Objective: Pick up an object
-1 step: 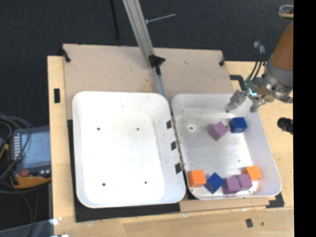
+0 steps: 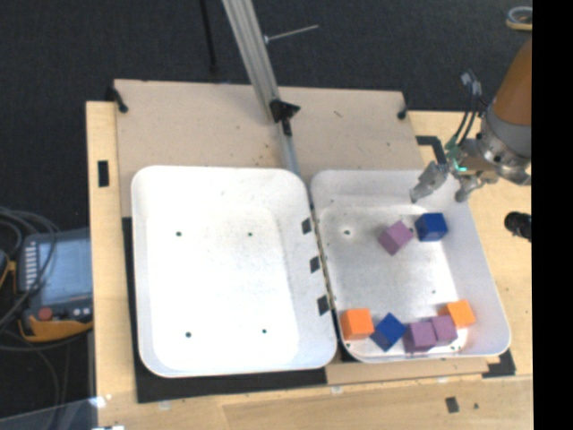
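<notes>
My gripper [image 2: 445,184] hangs over the far right corner of the right bin [image 2: 394,276], its two fingers spread apart with nothing between them. Just below it lies a blue cube [image 2: 431,227], with a purple cube [image 2: 395,237] to that cube's left. Along the bin's near edge sit an orange cube [image 2: 357,322], another blue cube [image 2: 389,331], two purple cubes [image 2: 430,334] and a second orange cube [image 2: 461,313].
The left bin [image 2: 224,267] stands beside the right one, with a row of black clips [image 2: 315,262] along the seam. A metal rail [image 2: 255,52] slants up from the bins' far edge. A pendant with cables [image 2: 49,285] lies off the bench's left.
</notes>
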`<state>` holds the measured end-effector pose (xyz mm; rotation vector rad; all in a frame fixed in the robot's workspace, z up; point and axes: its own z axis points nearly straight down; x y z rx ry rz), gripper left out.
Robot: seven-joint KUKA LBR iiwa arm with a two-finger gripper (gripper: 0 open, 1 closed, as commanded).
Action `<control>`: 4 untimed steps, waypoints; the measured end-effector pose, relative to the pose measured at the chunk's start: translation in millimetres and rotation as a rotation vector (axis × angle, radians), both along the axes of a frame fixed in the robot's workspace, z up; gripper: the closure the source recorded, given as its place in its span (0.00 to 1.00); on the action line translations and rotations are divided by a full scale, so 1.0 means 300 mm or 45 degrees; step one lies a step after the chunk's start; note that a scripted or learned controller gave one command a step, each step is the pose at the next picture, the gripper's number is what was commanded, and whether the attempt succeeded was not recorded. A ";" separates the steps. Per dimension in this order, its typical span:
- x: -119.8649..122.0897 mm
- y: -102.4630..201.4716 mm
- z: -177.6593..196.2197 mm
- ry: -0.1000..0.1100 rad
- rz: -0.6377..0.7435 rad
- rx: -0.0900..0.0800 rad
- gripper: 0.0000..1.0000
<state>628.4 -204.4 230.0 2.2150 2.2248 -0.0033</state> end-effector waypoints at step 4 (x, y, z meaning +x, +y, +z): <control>-0.027 -0.022 -0.278 -0.038 -0.012 -0.009 1.00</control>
